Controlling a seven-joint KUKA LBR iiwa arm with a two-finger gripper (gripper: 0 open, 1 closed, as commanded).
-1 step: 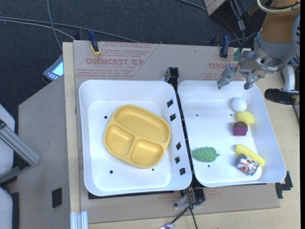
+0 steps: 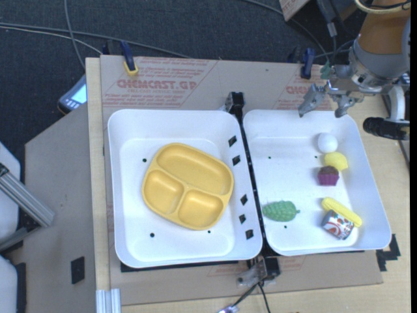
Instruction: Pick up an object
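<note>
1. Six candidates for picking, all in the right-hand shallow white bin (image 2: 260, 175): a small white ball (image 2: 326, 142) nearest the far rim, a rounded yellow lemon-like piece (image 2: 335, 161) just beside it, a dark purple knobbly piece (image 2: 328, 176) touching the yellow one's near side.
2. Further toward the near rim: a yellow banana-shaped piece (image 2: 341, 210) lying across a small red-and-white can (image 2: 337, 226), both touching; well apart from these, a bumpy green leafy-looking piece (image 2: 280, 210) alone near the divider.
3. Above the far rim of that bin, the two-finger gripper (image 2: 324, 103), spread wide with nothing between the fingers, hanging clear of every item; grey wrist and orange band (image 2: 383, 38) rising to the upper right.
4. In the left-hand shallow white bin (image 2: 120, 175), a yellow three-compartment plastic plate (image 2: 187, 186), no loose pieces on it.
5. Beneath both bins, a printed cardboard sheet (image 2: 163, 77) held by clamps; dark carpet and cables beyond.
6. Likely risks, as judgement only: white ball prone to rolling away under a slightly off-centre close; white, yellow and purple cluster packed tight enough for a finger to land on a neighbour and scatter the group; banana resting on the can liable to slip or drag the can; a descent too near the rim liable to strike the bin wall. Green piece, isolated, probably the safest target.
</note>
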